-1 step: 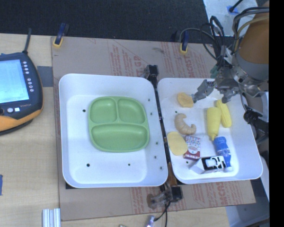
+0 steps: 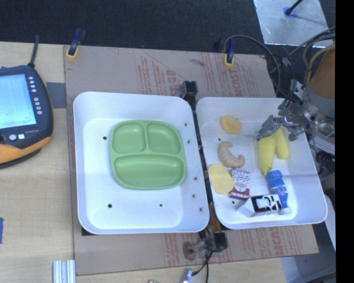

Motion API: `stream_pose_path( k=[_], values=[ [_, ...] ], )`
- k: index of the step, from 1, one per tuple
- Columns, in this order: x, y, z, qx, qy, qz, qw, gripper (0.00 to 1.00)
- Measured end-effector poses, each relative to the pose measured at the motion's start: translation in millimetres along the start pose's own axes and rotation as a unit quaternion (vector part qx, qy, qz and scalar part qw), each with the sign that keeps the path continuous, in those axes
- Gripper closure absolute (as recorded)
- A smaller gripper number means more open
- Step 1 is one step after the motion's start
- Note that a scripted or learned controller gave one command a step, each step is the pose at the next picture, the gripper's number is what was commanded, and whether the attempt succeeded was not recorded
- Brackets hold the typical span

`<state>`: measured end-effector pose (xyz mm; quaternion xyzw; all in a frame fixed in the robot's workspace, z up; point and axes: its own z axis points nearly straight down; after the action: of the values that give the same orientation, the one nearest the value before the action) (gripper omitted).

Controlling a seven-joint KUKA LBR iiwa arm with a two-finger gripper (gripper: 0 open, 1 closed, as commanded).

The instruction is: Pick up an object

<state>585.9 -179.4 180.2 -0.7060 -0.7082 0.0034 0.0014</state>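
- Camera view: the gripper (image 2: 281, 124) hangs over the far right part of the right bin (image 2: 318, 217), its metal fingers spread and pointing down-left, pinching nothing.
- The fingertips sit just at the top end of the yellow corn cob (image 2: 266, 154), which lies lengthwise beside a second yellow piece (image 2: 281, 145); this looks like the likeliest target, being the nearest thing to the gripper.
- Other candidates lie loose in the same bin: a croissant-like pastry (image 2: 230, 155), a small orange piece (image 2: 230, 124), a yellow disc (image 2: 220, 178), a red-and-white carton (image 2: 241, 184), a blue bottle (image 2: 276, 184).
- The left bin (image 2: 88, 217) holds a green divided plate (image 2: 147, 154), lying flat in the middle, well apart from the arm.
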Motion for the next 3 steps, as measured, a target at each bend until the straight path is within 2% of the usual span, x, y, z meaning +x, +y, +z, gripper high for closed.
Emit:
stream_pose_path(
  k=[1, 2, 3],
  values=[
    [-10.0, -20.7, 89.2, 0.0, 0.002, -0.001, 1.0, 0.0],
    [-32.8, -103.4, 89.4, -0.002, 0.001, -0.001, 1.0, 0.0],
    [-20.0, -44.6, 88.4, -0.002, 0.001, -0.002, 1.0, 0.0]
  ],
)
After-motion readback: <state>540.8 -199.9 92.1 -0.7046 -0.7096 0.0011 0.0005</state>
